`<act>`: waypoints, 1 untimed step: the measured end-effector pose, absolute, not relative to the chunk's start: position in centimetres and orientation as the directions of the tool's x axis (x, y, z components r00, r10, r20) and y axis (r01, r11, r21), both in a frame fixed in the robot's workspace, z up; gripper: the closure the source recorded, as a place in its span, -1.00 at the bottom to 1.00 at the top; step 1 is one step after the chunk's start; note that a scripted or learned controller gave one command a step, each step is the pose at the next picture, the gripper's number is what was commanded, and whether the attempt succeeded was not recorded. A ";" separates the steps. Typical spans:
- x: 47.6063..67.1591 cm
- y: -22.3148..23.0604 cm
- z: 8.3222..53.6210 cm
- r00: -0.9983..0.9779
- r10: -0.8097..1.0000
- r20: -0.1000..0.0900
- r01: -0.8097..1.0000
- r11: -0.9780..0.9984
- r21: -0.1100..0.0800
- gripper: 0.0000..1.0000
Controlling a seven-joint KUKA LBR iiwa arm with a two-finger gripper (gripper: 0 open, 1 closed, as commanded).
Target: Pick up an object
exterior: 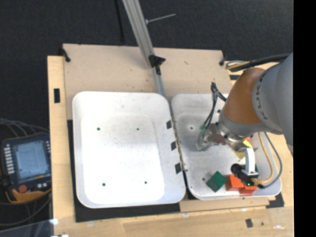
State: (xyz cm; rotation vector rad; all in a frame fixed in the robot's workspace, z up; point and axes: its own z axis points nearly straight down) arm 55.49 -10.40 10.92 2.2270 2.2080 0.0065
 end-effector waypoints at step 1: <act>56.5 -10.6 15.7 -0.003 1.000 -0.001 1.000 0.003 0.007 1.00</act>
